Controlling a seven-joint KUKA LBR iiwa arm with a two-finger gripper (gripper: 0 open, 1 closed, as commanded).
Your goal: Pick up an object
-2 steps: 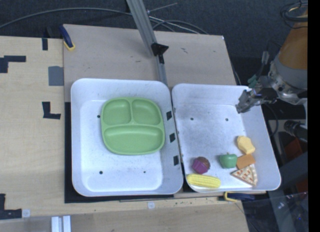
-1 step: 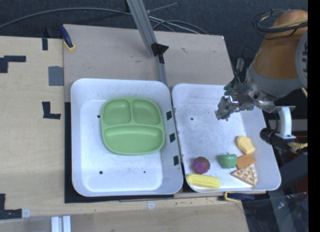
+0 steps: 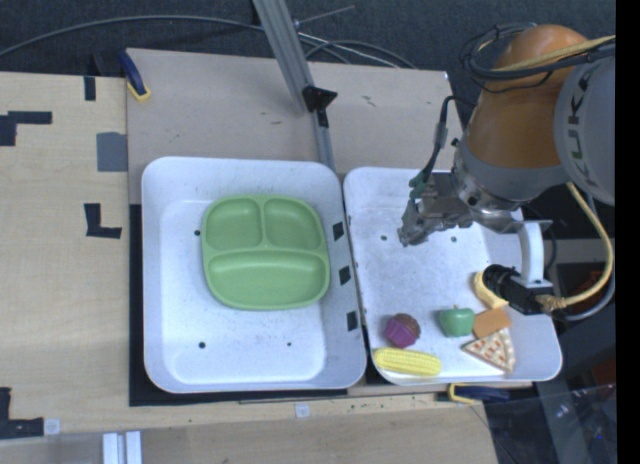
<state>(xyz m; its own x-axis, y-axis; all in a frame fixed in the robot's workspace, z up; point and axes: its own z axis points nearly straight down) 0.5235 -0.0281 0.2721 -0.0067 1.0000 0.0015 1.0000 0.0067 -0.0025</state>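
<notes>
Two white bins sat side by side on the tabletop. Over the right bin (image 3: 380, 282), upper middle, hung the fingers (image 3: 415, 227); their opening could not be told. Toys lay below them toward the bottom edge: purple ball (image 3: 403, 330) nearest, corn (image 3: 407, 361) lying crosswise, green toy (image 3: 456, 321), pizza (image 3: 491, 351). Left bin held a green plate (image 3: 266, 252).

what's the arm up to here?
The arm's gripper hangs over the upper part of the right bin, holding nothing. The toy food lies along that bin's near edge: a purple piece, corn, a green piece, a pizza slice and a banana at the right side. The left bin has a green divided plate. No pick has been made yet.
</notes>
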